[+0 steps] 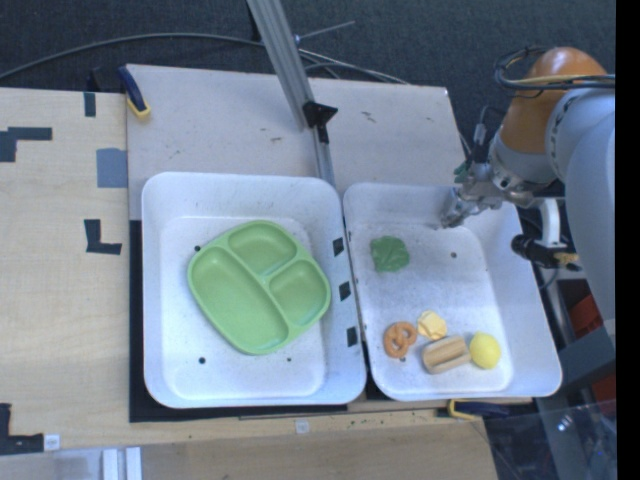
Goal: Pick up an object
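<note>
A grey robot arm [585, 138] with an orange band above its wrist reaches in from the right over a pale wooden tabletop [60, 268] bearing two shallow white bins side by side. Its tool [455, 213] hangs at the upper right of the right-hand white bin [520, 308], close above that bin's floor near the back wall; whether the tool is released or clenched cannot be told from this angle, and nothing can be seen in its grasp.

The objects lie apart from the tool. A crumpled green lump [389, 254] sits in the upper left part of the right bin, to the lower left of the tool. Along the bin's front edge, well apart from the tool, lies a cluster: a brown pretzel-shaped piece [399, 339], a small yellow chunk [432, 324] just beside it, a tan cylinder [446, 354] lying on its side, and a yellow lemon-like ball [485, 350] touching or just beside the cylinder's right end.

The left-hand white bin [165, 268] holds a light green plastic plate with three compartments [259, 285], lying flat and turned at a slant.

A slanted metal pole [285, 48] rises behind the bins.
</note>
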{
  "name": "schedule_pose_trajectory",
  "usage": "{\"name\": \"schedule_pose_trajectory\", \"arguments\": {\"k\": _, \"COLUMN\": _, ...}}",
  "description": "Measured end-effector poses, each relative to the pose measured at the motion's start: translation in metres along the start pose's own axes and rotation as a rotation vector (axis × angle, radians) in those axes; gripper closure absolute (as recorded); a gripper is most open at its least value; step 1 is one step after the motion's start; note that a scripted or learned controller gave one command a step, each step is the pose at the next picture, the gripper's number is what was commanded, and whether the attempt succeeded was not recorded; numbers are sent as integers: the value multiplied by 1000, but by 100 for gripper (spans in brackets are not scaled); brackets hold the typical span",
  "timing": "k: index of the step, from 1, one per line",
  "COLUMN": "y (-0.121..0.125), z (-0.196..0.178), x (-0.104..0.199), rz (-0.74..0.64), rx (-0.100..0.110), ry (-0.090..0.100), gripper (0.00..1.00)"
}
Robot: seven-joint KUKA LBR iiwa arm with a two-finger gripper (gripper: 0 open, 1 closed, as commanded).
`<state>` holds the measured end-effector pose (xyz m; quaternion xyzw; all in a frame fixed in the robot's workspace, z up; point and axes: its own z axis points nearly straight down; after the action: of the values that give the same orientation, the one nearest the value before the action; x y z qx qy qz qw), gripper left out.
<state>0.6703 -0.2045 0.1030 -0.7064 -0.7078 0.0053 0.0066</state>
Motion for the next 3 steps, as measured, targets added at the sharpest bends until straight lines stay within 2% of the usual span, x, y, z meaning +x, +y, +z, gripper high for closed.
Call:
{"name": "schedule_pose_trajectory", "arguments": {"k": 1, "y": 2, "z": -43, "x": 0, "rz": 1, "rx": -21, "ry": -3, "gripper": 100}}
{"name": "schedule_pose_trajectory", "arguments": {"k": 3, "y": 5, "z": -141, "x": 0, "rz": 0, "rx": -23, "ry": -3, "gripper": 100}}
